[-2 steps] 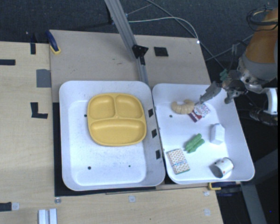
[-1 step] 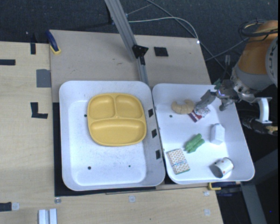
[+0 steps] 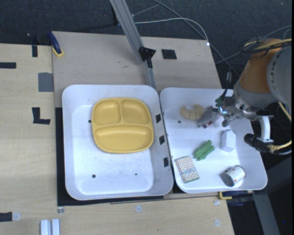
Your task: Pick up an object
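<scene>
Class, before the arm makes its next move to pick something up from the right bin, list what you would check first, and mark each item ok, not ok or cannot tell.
1. Pincer is over the right bin: ok.
2. A target lies close to the pincer: ok, the tan lump sits just beside it.
3. Pincer is free of any object: cannot tell, its tip is too small and blurred.
4. Other pieces lie apart from one another: ok, the green piece, white block, patterned card and small cup each have space around them.
5. Yellow tray is out of the way: ok, it lies in the left bin.
</scene>
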`<act>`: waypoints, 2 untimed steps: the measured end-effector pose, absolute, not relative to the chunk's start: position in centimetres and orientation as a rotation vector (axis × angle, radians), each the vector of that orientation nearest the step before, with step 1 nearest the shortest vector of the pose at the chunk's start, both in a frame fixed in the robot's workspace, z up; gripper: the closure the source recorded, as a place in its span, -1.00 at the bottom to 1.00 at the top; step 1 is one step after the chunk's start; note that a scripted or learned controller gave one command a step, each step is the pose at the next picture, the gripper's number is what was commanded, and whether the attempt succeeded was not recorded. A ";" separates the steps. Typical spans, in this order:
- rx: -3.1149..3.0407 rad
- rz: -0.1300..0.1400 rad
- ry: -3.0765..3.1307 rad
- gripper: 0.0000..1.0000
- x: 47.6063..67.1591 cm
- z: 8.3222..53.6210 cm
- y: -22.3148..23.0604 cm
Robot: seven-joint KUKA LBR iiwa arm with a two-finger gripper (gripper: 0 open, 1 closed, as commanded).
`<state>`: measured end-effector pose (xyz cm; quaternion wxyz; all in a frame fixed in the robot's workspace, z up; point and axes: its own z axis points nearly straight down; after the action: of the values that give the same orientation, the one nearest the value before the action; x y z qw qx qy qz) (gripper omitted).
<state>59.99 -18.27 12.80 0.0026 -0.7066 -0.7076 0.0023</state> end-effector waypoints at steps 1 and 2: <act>-2.217 0.004 -2.224 1.00 60.1 14.1 -18.2; -2.222 -0.002 -2.225 1.00 59.9 18.5 -18.2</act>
<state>59.85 -18.22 18.46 -0.0013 -0.7066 -0.7076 -0.0006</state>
